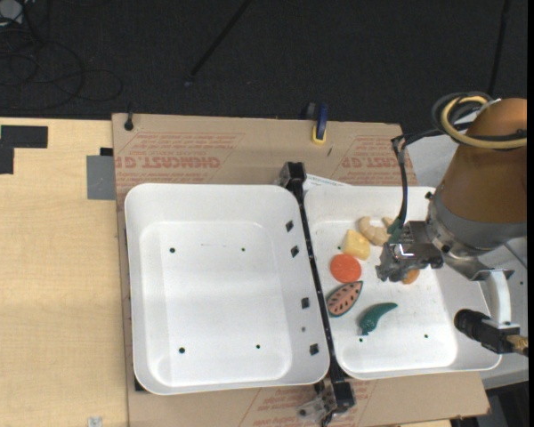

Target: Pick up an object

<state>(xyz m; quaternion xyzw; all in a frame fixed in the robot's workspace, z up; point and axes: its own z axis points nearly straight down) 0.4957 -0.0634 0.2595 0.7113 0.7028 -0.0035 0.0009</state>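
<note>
The right bin (432, 350) holds a green pepper (375, 316), a watermelon slice (344, 298) and an orange ball (344, 268); the tool (397, 263) hangs beside them, its grip unclear.

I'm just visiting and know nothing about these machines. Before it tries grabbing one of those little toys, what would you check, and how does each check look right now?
1. Things to pick lie in the right bin: ok. An orange round piece, a yellow block, a teal curved piece and a brown slice are there.
2. Tool is over that bin: ok.
3. Tool is lined up with one piece: cannot tell; something orange shows at its lower edge.
4. Tool is carrying nothing: cannot tell.
5. Pieces lie apart enough to take one: not ok for the round piece and slice, which nearly touch; ok for the teal piece.
</note>
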